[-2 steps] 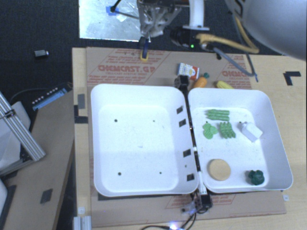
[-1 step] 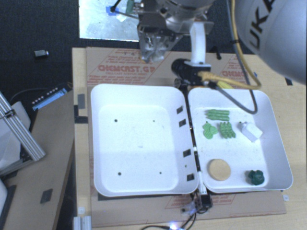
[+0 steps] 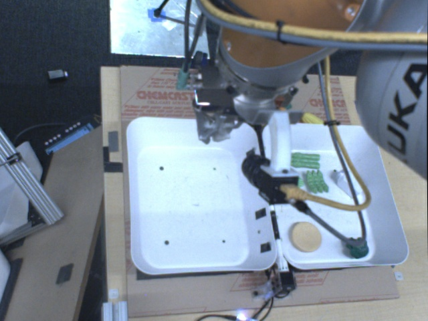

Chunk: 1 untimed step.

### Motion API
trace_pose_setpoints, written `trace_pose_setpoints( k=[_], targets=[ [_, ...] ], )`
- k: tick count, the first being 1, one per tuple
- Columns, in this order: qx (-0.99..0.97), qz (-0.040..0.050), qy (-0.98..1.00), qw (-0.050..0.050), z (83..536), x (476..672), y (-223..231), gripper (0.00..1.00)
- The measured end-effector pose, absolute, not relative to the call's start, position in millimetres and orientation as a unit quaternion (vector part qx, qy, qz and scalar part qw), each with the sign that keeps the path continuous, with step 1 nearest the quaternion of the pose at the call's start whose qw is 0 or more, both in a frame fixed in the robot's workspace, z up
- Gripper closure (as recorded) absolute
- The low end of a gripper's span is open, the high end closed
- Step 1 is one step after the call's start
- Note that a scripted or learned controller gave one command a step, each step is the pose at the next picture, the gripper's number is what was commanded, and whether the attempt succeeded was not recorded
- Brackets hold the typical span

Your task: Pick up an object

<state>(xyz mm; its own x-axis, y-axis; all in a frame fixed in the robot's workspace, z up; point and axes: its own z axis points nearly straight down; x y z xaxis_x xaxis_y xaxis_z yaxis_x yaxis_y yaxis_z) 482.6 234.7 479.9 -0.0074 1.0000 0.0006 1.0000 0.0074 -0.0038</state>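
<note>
Two white bins side by side on the bench: left bin [image 3: 187,206] and right bin [image 3: 374,179]. Arm [image 3: 281,25] comes in from the right and far side, orange band over the far edge of the bins. Gripper [image 3: 215,127] hangs over the far edge of the left bin, near the divider; cannot tell how it is set, nothing seen held.

Objects all in the right bin. Green ridged piece [image 3: 305,160] lies with long axis left-right, just right of the divider. Second green ridged piece [image 3: 316,180] sits just nearer, long axis running near-far, slightly tilted. Tan round disc [image 3: 307,237] lies flat toward the near edge, apart from the green pieces. Yellow object [image 3: 311,118] at the far edge, mostly hidden by the arm. Small grey-white item [image 3: 339,177] right of the green pieces, too unclear to name. Yellow cable [image 3: 334,202] drapes across this bin.
</note>
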Motion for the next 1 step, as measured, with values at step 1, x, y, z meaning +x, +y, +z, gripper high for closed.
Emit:
trace_pose_setpoints(
  k=[1],
  targets=[
    [-0.708,-0.0020,-0.706,-0.002,484.8,590.4,232.8,1.00]
  ],
)
